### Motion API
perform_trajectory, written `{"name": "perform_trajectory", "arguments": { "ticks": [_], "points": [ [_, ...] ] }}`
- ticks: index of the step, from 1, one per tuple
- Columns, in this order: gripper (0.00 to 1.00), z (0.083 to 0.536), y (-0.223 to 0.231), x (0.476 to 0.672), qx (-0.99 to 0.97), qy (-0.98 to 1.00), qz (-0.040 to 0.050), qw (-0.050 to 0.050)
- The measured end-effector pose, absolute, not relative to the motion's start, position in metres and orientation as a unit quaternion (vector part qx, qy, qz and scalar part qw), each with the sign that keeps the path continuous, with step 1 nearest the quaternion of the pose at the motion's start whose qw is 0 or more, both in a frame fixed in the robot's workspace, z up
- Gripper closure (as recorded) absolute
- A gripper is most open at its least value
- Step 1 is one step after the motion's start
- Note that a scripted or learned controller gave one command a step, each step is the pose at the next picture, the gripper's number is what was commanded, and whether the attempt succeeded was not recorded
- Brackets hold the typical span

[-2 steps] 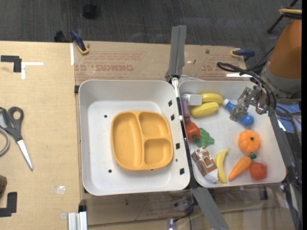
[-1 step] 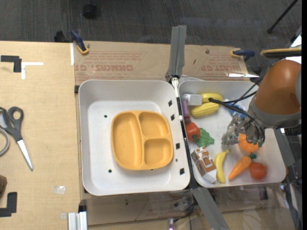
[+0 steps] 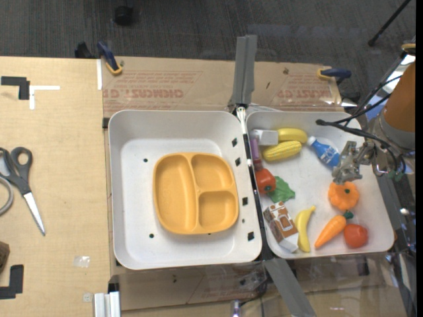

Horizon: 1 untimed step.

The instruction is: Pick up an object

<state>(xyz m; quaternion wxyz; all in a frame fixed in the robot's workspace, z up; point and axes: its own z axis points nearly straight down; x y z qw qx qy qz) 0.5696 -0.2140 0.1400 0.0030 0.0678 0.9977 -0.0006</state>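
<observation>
2 shallow white bins sit side by side on the tabletop [image 3: 53, 177]. The left bin [image 3: 125, 190] holds a yellow-orange divided plate [image 3: 195, 193] w/ 3 compartments, lying flat near the bin's middle.

The right bin [image 3: 377, 243] carries the loose items: a yellow corn cob [image 3: 282, 151] & a 2nd yellow piece [image 3: 292, 135] just behind it at the far side, a white block [image 3: 267, 137] next to those, a blue-and-white tube [image 3: 324, 152] to their right, a red tomato [image 3: 266, 181] touching a green leafy piece [image 3: 283, 191] by the left wall, a brown-and-white box [image 3: 281, 220] near the front w/ a banana [image 3: 304, 228] just beside it, a carrot [image 3: 330, 231] angled toward the front, a red round fruit [image 3: 355, 236] in the front right corner, & a small orange pumpkin [image 3: 344, 195] on the right side.

The arm comes in from the right, orange band visible at the edge. The pincer [image 3: 348, 166] sits low over the right bin, directly above the pumpkin & just right of the tube; its tips look close to the pumpkin's top, but contact is unclear. Whether it is open or closed – can't tell, too small & cluttered w/ cables. Nothing is visibly gripped.

Scissors [image 3: 25, 183] lie on the tabletop well left of the bins
</observation>
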Motion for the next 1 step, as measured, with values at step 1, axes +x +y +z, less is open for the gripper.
{"name": "perform_trajectory", "arguments": {
  "ticks": [1],
  "points": [
    [0.0, 0.14, -0.2138, 0.5697, 0.068, 0.998, -0.0004, 0.003]
  ]
}}
